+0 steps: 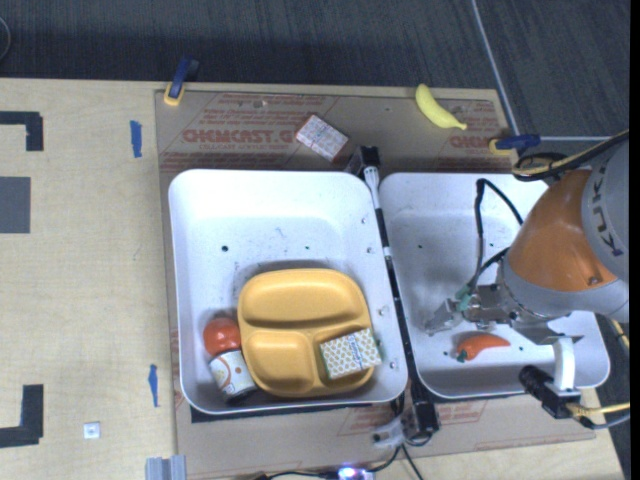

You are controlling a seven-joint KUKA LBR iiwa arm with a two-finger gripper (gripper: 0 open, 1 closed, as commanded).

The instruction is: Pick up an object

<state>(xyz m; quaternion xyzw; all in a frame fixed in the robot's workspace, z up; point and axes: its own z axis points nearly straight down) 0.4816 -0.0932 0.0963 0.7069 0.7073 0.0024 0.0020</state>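
Observation:
In the right bin point(430, 218), near its front wall, lies a small orange carrot-like piece point(481, 345) with a green tip. My gripper point(450, 314) hangs low over the bin floor just left of and above that piece, with nothing visibly in it. The grey arm with its orange band point(560, 253) covers the bin's right part. The left bin point(200, 268) holds a yellow divided tray point(295, 323), and a small green-patterned box point(349, 353) rests on the tray's front right corner. A red-orange object point(221, 335) and a small white can point(231, 372) lie by the tray's left side.
Behind the bins, on the brown cardboard, are a yellow banana point(438, 108) and a small patterned packet point(320, 136). A blue clamp point(180, 78) and another clamp point(515, 144) grip the board's back edge. Cables run along the bins' front edge point(410, 428).

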